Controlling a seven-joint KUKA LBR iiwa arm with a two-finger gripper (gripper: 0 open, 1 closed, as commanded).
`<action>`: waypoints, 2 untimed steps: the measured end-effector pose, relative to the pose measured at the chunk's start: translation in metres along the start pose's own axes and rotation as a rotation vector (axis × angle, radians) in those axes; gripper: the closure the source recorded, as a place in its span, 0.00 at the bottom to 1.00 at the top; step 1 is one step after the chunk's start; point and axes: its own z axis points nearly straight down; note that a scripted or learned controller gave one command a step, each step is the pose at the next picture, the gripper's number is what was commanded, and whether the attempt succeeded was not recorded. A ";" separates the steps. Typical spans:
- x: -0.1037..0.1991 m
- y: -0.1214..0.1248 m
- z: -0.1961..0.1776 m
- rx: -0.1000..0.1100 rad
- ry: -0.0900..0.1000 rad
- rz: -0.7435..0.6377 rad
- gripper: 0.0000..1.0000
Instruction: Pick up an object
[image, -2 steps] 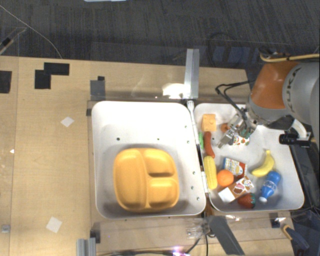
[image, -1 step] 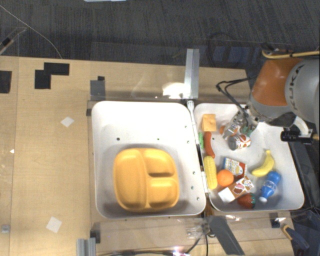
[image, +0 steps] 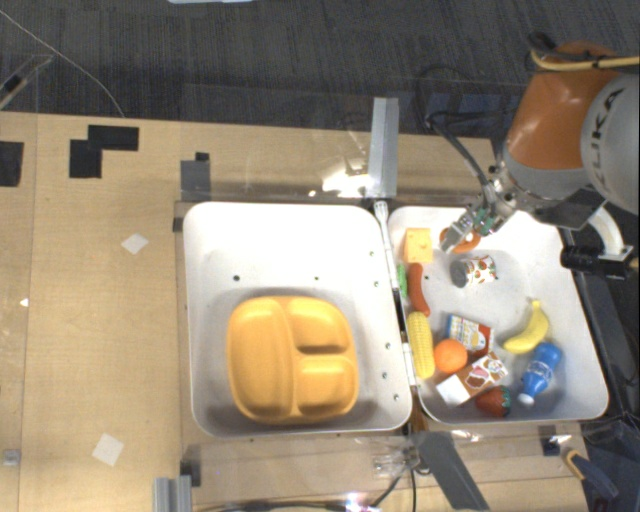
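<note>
My gripper (image: 472, 230) hangs over the far part of the right bin (image: 585, 395), at the end of the grey arm with its orange band (image: 548, 120). Something small and orange-red (image: 463, 240) shows at its tip; I cannot tell whether it is held. Just below stands a small white-and-red patterned can (image: 478, 270). A yellow cheese block (image: 418, 245) lies to the left of the gripper. Further toward the front are a banana (image: 530, 328), a juice box (image: 468, 330), an orange (image: 450, 357), a corn cob (image: 420, 345) and a blue bottle (image: 538, 372).
The left bin (image: 220, 230) holds a yellow divided plate (image: 293, 355). A red sausage-like piece (image: 418, 290) lies along the right bin's left wall. A small carton (image: 485, 373), a white block (image: 452, 390) and a red fruit (image: 492, 402) crowd the front corner.
</note>
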 end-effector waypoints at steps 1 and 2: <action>-0.001 0.002 -0.012 -0.004 -0.006 -0.007 1.00; -0.045 -0.055 0.017 0.003 0.001 -0.501 1.00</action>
